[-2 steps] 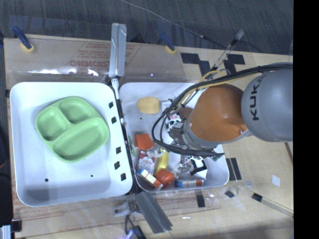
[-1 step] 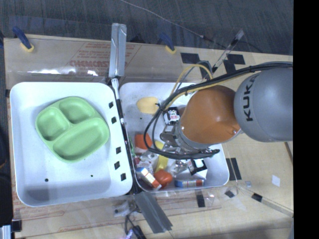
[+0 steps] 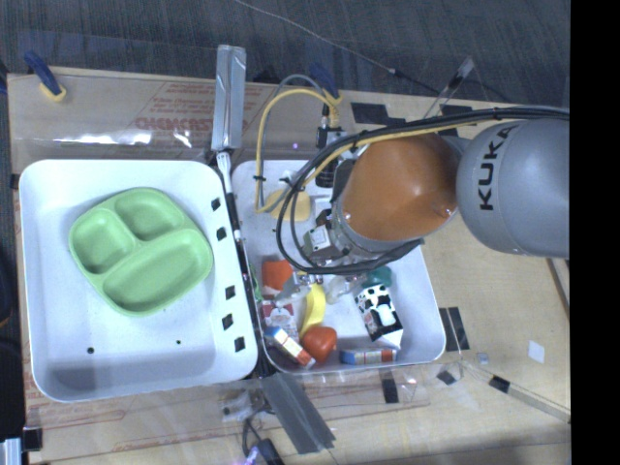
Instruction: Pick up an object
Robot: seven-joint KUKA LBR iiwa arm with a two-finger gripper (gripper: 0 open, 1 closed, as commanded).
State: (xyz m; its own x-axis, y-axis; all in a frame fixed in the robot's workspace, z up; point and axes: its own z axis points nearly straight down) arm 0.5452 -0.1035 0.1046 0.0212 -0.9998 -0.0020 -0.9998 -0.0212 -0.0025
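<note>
Below, yellow curved banana (image 3: 315, 306)

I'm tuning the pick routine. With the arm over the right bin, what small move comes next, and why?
Probably a short, straight descent toward the banana. The arm's wrist hangs over the right bin just above the cluster, with the banana directly below it, flanked closely by the tomato and the cow-patterned carton.

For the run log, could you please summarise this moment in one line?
arm: grey KUKA arm over right white bin | nearby: yellow banana, red tomato | left bin: green divided plate
</note>
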